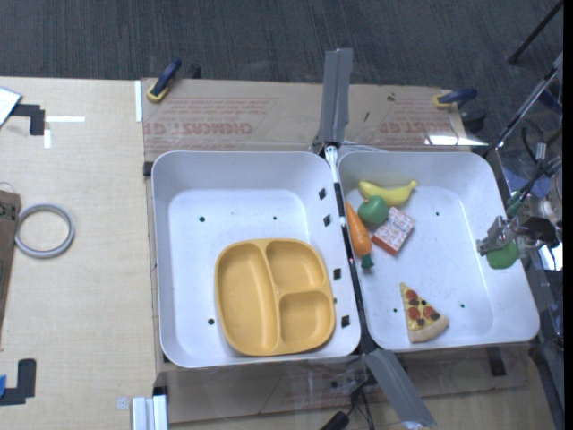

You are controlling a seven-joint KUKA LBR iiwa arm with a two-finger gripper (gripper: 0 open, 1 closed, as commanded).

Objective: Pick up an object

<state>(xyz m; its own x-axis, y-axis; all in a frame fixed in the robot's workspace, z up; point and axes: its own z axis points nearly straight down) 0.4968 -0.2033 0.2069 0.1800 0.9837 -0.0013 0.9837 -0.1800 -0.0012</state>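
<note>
Gripper (501,240) at right bin's (474,164) right edge pinches small green plastic piece (502,255), lifted clear of toys clustered by the divider.

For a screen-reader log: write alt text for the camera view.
Two shallow white bins sit side by side on a bench: the left bin holds a yellow divided plate, the right bin a banana, green pepper, carrot, red-and-white box and pizza slice. The gripper is at the right bin's right rim, beside a green object.
</note>
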